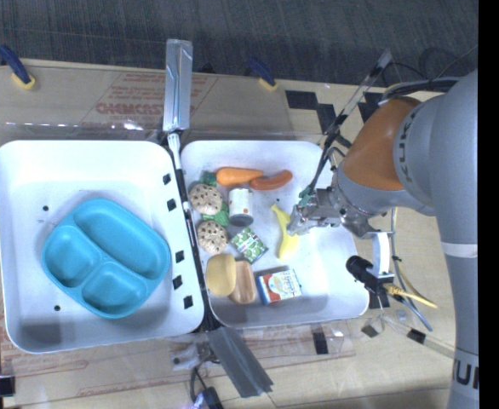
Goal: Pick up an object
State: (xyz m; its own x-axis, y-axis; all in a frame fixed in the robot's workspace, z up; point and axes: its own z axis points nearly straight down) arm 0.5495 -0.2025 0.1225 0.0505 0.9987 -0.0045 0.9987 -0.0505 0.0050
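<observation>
My gripper (303, 220) sits in the right bin (339, 301), right of centre in the frame, low over the bin floor. The arm enters from the right edge, the orange band above my wrist showing at upper right.

Finger state: I cannot tell how far my fingers are parted. The wrist housing covers most of them from this angle, and nothing is visibly clamped between them.

Nearest candidate: the banana (284, 231). It lies just left of and slightly below my fingertips, close enough that I cannot tell whether it is touching them or merely beside them. Its long axis runs from upper left to lower right of the frame, steeply, closer to vertical than horizontal.

Governing relation: the banana lies toward the left of the frame from my fingers, and its long axis is near vertical in the picture. In my judgement, the closing line should cross that axis, so roughly left-to-right in the frame.

Other objects stand further left: the carrot (238, 176) and sausage (272, 180) at the bin's upper part, the small can (240, 204) below them, and the milk carton (278, 285) toward the lower middle. All are apart from my fingers.

The left bin (15, 228) holds the blue divided plate (105, 256), well apart from me.
</observation>
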